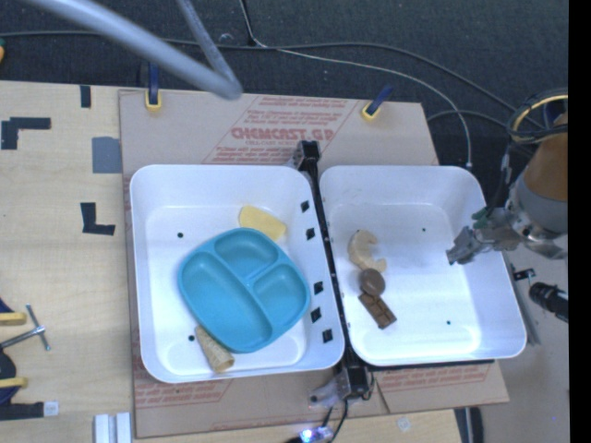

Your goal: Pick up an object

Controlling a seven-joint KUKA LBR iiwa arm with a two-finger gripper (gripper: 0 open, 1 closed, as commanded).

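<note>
The right bin (pixel 462 335) holds a pale curved piece (pixel 362 245), a small round brown piece (pixel 371 281) and a dark brown bar (pixel 378 310), bunched together near its left side. My gripper (pixel 460 250) hangs over the right part of this bin, close to its right wall and well apart from those pieces. Nothing shows in its grasp. The grey arm with its orange band (pixel 547 169) comes in from the right.
The left bin (pixel 148 247) carries a blue divided plate (pixel 244 288), a yellow piece (pixel 261 221) behind it and a tan cone-like piece (pixel 213 347) in front. A black divider (pixel 319 247) runs between the bins. Cables trail across the back.
</note>
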